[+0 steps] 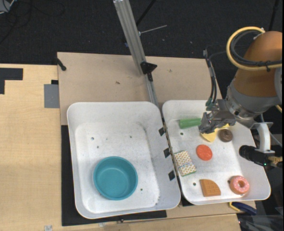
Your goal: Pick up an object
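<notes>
The right bin (257, 189) holds a green stick (189, 123), a yellow piece (209, 136), a brown round piece (225, 135), a red disc (204, 152), a checkered block (184, 162), an orange slice (209, 187) and a pink donut (239, 185). My gripper (209, 125) hangs low over the bin's far part, right above the yellow piece and just right of the green stick. The wrist body hides the fingertips.
A teal bowl (115, 177) sits in the left bin (84, 124) near its front. A metal bar (132, 32) slants up from between the bins toward the back. The orange-banded arm (259, 57) reaches in from the right.
</notes>
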`<action>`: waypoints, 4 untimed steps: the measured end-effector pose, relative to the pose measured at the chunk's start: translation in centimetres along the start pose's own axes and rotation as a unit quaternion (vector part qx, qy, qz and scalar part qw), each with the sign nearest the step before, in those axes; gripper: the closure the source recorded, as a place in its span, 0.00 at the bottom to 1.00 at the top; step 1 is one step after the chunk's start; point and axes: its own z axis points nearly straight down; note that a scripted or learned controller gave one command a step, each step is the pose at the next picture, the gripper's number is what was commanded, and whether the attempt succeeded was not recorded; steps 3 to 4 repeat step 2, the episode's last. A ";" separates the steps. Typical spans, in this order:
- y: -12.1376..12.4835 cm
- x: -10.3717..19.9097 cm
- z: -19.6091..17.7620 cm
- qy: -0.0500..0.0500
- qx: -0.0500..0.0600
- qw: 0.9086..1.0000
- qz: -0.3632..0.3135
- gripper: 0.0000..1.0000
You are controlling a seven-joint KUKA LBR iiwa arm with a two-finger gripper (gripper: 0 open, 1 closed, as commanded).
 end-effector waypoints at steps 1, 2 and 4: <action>0.5 5.6 1.8 0.000 0.000 1.000 0.000 1.00; -0.5 11.3 3.0 0.000 0.000 1.000 0.000 1.00; -0.5 11.3 3.0 0.000 0.000 1.000 0.000 1.00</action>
